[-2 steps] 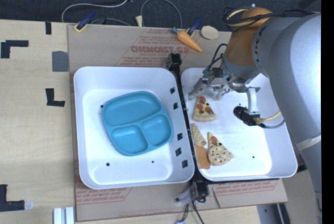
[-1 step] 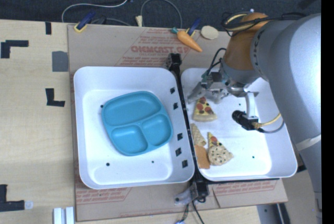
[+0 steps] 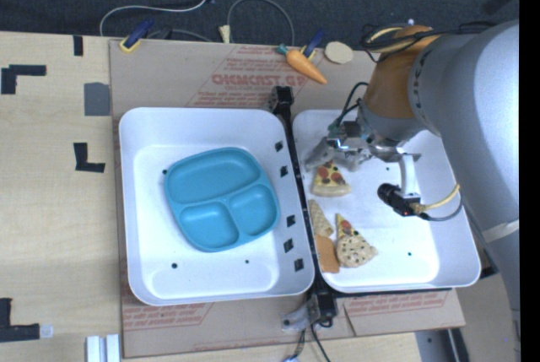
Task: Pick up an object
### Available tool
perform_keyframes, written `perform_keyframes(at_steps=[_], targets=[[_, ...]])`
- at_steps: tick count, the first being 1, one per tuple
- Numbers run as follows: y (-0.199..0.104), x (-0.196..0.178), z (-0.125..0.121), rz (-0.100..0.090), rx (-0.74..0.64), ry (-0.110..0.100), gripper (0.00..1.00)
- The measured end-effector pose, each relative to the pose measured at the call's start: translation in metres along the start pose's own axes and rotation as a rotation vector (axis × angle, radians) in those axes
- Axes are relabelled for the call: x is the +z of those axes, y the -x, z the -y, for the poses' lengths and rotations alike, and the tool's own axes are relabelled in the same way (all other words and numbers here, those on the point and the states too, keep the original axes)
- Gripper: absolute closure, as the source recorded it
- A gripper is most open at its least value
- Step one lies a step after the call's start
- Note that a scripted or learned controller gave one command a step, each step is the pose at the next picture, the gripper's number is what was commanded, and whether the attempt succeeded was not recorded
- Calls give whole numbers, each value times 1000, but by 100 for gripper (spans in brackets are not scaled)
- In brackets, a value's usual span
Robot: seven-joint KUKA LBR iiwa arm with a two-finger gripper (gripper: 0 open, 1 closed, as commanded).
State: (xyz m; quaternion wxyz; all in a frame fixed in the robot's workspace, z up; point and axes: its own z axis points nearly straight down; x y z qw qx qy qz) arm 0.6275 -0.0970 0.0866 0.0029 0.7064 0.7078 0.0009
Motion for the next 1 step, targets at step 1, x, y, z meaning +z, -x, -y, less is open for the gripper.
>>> perform_keyframes(at_steps=[1], targets=[[0, -10, 0, 0, 0, 0, 100]])
